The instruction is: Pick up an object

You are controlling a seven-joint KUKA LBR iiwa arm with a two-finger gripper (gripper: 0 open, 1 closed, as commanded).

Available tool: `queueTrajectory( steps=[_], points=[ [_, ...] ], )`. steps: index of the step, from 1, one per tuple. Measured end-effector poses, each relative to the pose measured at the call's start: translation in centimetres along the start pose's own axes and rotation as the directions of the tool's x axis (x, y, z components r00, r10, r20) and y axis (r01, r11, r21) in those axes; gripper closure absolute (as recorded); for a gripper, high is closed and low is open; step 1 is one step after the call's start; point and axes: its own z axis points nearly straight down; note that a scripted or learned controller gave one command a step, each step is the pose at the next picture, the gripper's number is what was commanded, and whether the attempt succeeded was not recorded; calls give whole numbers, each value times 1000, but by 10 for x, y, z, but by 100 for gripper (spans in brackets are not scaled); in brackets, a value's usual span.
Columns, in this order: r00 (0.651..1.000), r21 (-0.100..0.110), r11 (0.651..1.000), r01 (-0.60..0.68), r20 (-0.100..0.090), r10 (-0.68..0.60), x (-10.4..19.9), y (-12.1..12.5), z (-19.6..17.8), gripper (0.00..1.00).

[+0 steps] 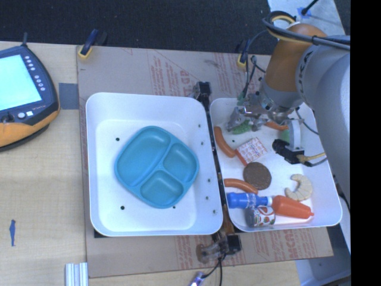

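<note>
Objects for picking crowd right bin (333, 216); none lifted yet. Left to right: handheld pendant (21, 97) on surface (41, 183), well apart. Blue divided plate (156, 166) alone in left bin (101, 216). In right bin: orange sausage (224, 142) near dividing wall, checkered packet (252, 149), brown disc (256, 175), blue-capped bottle (245, 201), small can (262, 217), carrot (292, 207), pale croissant (300, 187). Claw (249, 119) low over far end of right bin, just beside sausage and packet; grip state impossible to judge. Risks: clutter jamming descent; sausage rolling aside; flat packet slipping; empty closure.
</note>
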Motion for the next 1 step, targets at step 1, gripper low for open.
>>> queueTrajectory(
  steps=[1],
  points=[
    [1000,-4,1000,-3,0,3,60,-23,-124,100]
  ],
)
